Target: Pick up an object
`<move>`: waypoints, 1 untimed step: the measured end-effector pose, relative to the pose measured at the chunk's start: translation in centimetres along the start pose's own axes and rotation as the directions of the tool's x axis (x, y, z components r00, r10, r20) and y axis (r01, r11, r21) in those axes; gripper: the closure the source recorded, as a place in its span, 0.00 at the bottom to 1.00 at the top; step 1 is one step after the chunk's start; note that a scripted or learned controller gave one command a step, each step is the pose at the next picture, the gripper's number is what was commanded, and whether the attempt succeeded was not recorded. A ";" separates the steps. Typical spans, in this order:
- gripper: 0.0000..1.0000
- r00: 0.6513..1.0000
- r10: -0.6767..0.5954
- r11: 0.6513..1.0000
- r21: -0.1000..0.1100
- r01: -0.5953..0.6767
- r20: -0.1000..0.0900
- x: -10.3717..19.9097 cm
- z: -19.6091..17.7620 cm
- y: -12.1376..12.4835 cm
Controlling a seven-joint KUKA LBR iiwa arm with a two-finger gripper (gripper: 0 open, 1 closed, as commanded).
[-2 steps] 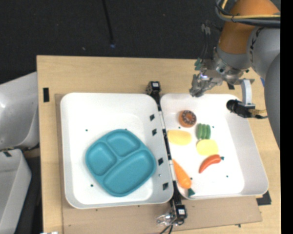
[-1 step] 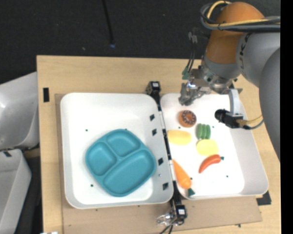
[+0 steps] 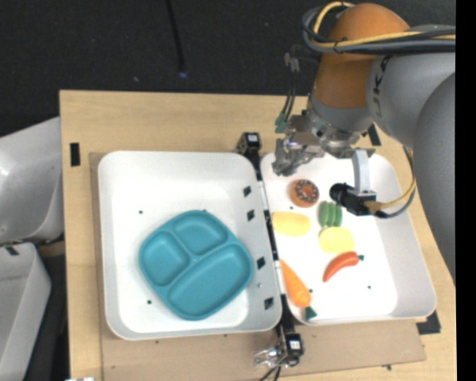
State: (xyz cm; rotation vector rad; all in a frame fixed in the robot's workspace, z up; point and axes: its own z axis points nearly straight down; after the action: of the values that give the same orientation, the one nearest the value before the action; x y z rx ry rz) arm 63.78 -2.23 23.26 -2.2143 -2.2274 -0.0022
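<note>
One carrot, one chili, two lemons, one teal plate

Arm in from the right, orange band up top, gripper low over the back-left corner of the right bin. Nothing visible between its fingers.

Right bin contents: round brown donut-like piece just in front of the gripper, green piece beside it, two yellow pieces, one at and one at. Red chili below those, carrot along the left wall near the front.

Left bin: blue divided plate, lying flat, toward the front.

Both bins sit side by side on the wooden bench.
</note>
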 end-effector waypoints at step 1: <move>1.00 1.000 0.000 1.000 0.001 0.000 0.000 5.0 -1.2 -2.6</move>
State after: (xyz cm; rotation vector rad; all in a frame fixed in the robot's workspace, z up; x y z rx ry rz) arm 61.18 2.75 24.48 -2.2137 -2.2274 -0.0009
